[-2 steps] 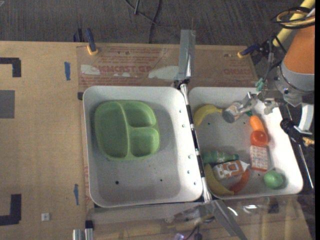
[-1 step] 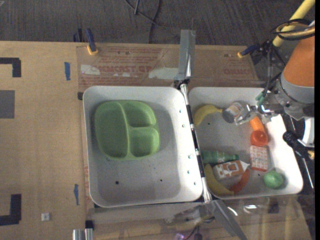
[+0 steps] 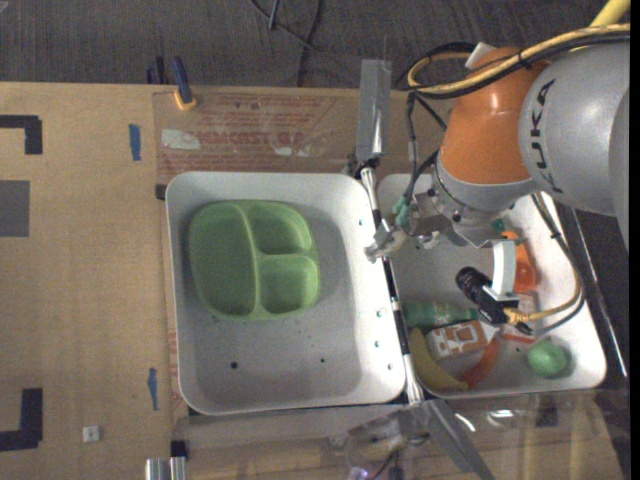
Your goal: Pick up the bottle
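in the right bin (image 3: pixel 596 368) the green bottle (image 3: pixel 437 315) lies on its side by the left wall, crowded by a banana (image 3: pixel 428 361) and an orange-and-white packet (image 3: pixel 460 341) just below it; a green ball (image 3: pixel 547 358) and an orange thing (image 3: pixel 521 265) sit further right. the arm (image 3: pixel 500 128) bends over that bin's upper half, its end effector (image 3: pixel 383 246) at the rim between the bins, above the bottle and apart from it; whether it is apart or together cannot be told. two bins sit on the surface (image 3: pixel 80 268); the left bin (image 3: pixel 290 368) holds one green divided plate (image 3: pixel 255 258).
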{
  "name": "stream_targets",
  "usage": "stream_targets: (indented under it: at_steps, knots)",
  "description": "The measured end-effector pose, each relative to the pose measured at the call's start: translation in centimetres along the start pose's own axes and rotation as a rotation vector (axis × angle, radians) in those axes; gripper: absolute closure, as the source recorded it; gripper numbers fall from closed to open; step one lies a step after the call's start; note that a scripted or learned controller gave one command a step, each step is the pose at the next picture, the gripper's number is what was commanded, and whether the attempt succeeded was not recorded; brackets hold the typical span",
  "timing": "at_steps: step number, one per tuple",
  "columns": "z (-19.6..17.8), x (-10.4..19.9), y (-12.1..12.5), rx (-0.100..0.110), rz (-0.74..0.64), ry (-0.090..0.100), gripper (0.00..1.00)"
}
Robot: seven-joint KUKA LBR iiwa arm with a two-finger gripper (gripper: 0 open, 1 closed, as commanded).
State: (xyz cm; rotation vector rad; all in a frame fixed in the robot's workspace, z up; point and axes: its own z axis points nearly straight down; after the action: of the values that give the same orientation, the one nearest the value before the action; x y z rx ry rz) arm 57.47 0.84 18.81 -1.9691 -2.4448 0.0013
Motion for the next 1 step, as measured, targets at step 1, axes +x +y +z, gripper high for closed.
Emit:
stream_targets:
  at_steps: [1]
  knots:
    - [0.35,4.43,0.65,0.001,0.054,0.0,0.0]
